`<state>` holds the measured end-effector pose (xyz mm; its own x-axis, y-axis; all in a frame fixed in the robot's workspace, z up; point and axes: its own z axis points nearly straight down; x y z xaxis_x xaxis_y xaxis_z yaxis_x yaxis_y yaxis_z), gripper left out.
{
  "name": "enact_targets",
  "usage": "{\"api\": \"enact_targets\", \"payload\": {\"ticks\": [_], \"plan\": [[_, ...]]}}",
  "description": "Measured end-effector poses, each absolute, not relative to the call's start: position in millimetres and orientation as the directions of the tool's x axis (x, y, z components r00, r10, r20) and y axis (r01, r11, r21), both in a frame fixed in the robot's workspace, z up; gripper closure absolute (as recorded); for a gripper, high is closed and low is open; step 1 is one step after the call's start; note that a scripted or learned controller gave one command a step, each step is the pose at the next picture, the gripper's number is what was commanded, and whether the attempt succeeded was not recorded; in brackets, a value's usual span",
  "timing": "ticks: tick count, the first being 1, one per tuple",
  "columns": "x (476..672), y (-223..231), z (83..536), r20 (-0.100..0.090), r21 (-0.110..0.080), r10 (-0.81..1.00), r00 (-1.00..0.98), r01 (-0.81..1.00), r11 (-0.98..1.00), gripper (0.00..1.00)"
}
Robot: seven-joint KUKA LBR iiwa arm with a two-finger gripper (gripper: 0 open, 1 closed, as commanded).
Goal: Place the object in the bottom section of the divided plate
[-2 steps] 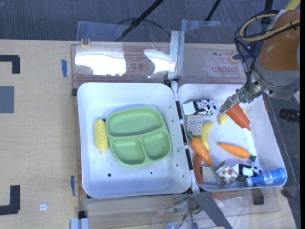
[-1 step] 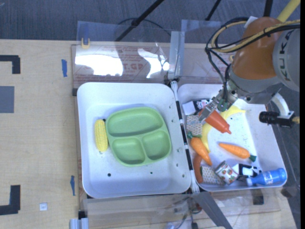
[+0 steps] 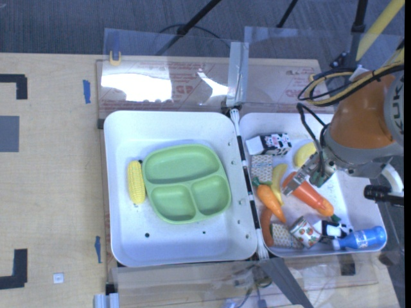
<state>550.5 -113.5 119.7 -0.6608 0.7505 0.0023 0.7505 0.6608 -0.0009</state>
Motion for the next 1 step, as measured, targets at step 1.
{"api": "enact_targets", "payload": {"ticks": [1], "plan": [[534.0,-40.2,182.7,0.0,0.001,0.727,-0.687,0.727,0.687,1.0]]}}
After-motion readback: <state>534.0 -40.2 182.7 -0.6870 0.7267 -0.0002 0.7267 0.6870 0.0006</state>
